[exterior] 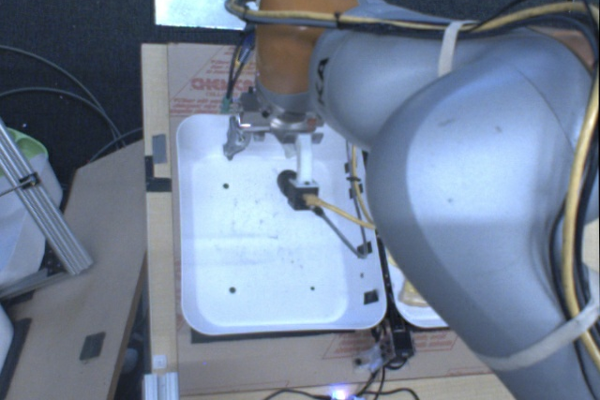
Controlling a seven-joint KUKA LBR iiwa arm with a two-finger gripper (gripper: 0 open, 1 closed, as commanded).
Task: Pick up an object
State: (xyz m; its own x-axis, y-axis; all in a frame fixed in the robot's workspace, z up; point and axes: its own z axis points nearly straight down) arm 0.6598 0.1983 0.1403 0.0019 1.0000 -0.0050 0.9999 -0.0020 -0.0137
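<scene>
Dark carpet lies behind the wooden surface (112,229), which carries the left white bin (202,295). My arm (450,164) reaches in from the right and covers most of the right bin (422,321). Its end effector (242,134) hangs over the far corner of the left white bin, toward the view's left. I cannot tell how far open it is, or whether it has hold of anything. A pale tan object (412,297) shows as a sliver in the right bin, just under the arm.
</scene>
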